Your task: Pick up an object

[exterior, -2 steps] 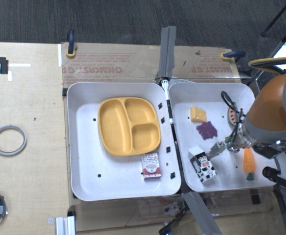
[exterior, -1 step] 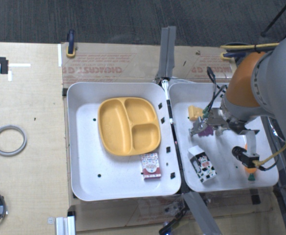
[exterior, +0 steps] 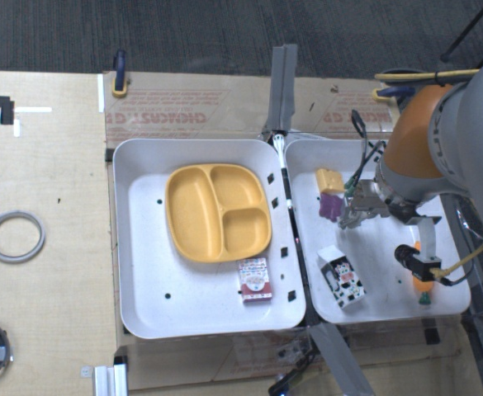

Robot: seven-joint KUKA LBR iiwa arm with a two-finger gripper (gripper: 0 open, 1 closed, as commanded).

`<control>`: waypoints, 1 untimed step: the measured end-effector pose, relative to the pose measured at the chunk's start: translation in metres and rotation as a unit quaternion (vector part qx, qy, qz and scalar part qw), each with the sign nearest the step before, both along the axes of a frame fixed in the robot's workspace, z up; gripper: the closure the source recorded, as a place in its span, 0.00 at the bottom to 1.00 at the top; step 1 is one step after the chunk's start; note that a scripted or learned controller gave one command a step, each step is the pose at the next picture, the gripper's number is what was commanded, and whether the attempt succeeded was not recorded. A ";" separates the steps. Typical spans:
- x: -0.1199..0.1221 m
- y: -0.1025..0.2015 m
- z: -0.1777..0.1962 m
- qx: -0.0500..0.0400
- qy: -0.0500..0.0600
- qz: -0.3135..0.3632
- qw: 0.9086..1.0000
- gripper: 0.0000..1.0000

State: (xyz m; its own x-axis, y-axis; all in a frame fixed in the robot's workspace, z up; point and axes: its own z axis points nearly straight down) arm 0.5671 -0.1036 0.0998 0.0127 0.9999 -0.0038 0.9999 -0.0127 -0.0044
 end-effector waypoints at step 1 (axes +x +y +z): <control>0.000 0.000 0.000 0.000 0.000 0.000 1.000 0.00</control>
